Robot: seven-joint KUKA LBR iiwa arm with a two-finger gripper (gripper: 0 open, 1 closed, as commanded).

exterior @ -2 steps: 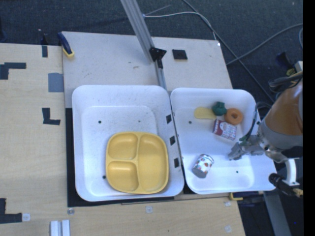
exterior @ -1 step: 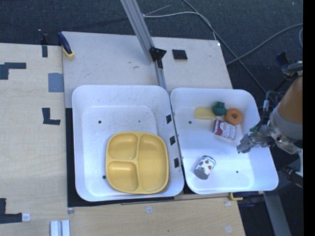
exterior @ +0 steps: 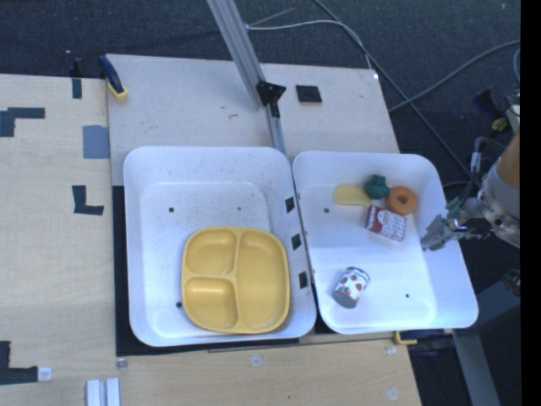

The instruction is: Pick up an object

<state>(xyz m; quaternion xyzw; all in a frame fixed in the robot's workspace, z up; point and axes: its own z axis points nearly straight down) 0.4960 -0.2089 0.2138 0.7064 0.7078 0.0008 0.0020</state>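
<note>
On the bench we log two shallow white bins side by side. Largest item: the left bin [exterior: 144, 227], holding a yellow divided plate [exterior: 236, 279] with three compartments, lying flat toward the bin's near side; bare white floor remains behind it and along its left. The right bin [exterior: 423, 311] carries the candidate objects, all small. We note a red-and-white carton [exterior: 386, 223] lying tilted near the middle; a white cup with red markings [exterior: 350, 287] on its side toward the near-left part of the floor, well apart from the rest; a pale yellow flat piece [exterior: 350, 194] at the far side; an orange ring [exterior: 401, 200], like a doughnut, just above the carton; and a dark green lump [exterior: 376, 185] touching or nearly touching both ring and yellow piece. These four cluster in the far half, close together, with little room between them. Open floor lies in the near-right corner and around the cup. The gripper [exterior: 437, 233] sits at the bin's right rim, beside the carton but apart from it, with the grey arm [exterior: 505, 193] behind it off the bin's edge. We see nothing between its fingers; how wide they stand we cannot tell at this size.
</note>
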